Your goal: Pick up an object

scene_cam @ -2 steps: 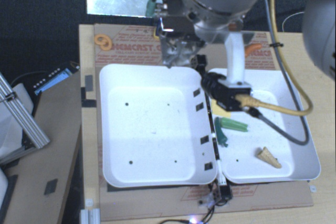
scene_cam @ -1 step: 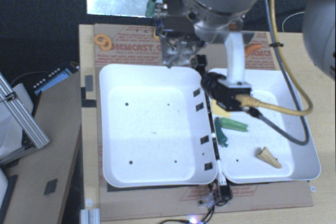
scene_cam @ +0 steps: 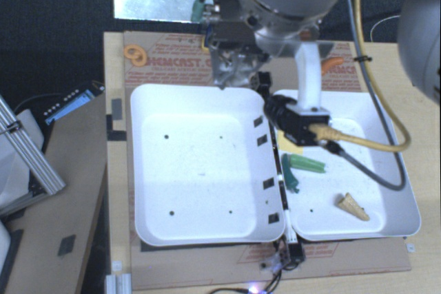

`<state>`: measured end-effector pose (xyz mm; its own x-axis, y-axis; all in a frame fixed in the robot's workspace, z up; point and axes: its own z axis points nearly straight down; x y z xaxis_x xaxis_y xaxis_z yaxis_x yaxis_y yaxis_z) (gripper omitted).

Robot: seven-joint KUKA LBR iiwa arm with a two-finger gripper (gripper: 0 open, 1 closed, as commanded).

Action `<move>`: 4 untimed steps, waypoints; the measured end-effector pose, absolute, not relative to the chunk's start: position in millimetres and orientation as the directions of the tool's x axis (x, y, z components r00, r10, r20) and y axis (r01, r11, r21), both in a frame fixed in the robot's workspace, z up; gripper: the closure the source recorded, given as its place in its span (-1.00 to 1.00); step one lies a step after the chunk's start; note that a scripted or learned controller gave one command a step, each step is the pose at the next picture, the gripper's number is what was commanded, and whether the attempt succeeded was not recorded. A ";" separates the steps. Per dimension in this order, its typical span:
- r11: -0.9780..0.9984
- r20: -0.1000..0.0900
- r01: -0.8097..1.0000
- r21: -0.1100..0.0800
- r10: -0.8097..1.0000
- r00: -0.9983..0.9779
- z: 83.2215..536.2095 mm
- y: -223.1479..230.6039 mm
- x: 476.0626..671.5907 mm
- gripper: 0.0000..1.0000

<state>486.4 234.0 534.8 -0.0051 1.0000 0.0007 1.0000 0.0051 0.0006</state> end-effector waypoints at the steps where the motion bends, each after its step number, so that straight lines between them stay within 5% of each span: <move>1: 0.005 0.001 1.000 0.001 1.000 -0.005 534.8 234.0 486.4 1.00; 4: 0.005 0.001 1.000 0.001 1.000 -0.005 534.7 234.0 486.4 1.00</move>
